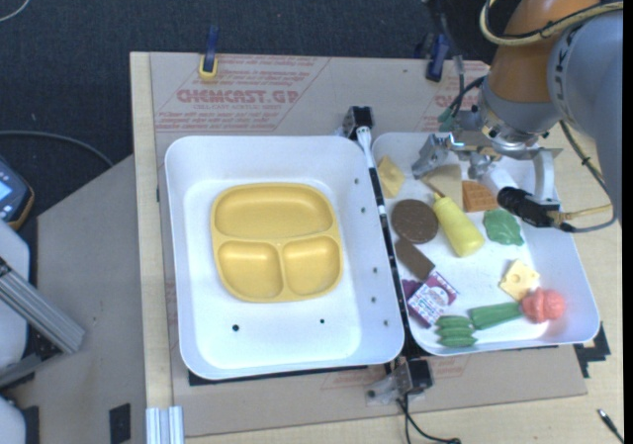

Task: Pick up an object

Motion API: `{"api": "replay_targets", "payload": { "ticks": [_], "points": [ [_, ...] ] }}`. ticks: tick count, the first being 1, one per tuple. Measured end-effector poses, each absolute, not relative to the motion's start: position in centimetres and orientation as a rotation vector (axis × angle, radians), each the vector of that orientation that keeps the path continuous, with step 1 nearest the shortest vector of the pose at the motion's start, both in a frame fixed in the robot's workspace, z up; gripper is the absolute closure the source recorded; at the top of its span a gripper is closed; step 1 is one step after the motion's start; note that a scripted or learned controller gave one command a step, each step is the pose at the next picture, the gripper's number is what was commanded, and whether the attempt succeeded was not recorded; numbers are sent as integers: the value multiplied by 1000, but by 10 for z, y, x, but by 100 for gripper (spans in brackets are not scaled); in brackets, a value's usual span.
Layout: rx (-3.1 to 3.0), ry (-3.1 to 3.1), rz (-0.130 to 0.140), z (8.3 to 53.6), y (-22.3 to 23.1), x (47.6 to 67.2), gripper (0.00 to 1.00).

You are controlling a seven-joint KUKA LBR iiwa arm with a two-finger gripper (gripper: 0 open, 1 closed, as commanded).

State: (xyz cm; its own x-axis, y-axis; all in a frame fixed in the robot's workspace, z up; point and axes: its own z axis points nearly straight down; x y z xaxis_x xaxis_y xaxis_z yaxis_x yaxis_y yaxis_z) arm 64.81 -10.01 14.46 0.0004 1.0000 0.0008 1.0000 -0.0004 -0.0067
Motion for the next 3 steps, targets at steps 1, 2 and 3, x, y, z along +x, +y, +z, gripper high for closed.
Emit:
{"api": "replay_targets", "payload": {
  "ticks": [1, 2, 3],
  "points": [
    [-2220, -2222, 2, 94, -99, 649, 0],
    [-2228, -2227, -3, 109, -101, 651, 100],
    [-2224, -2226, -5, 171, -96, 652, 100]
  ]
}}
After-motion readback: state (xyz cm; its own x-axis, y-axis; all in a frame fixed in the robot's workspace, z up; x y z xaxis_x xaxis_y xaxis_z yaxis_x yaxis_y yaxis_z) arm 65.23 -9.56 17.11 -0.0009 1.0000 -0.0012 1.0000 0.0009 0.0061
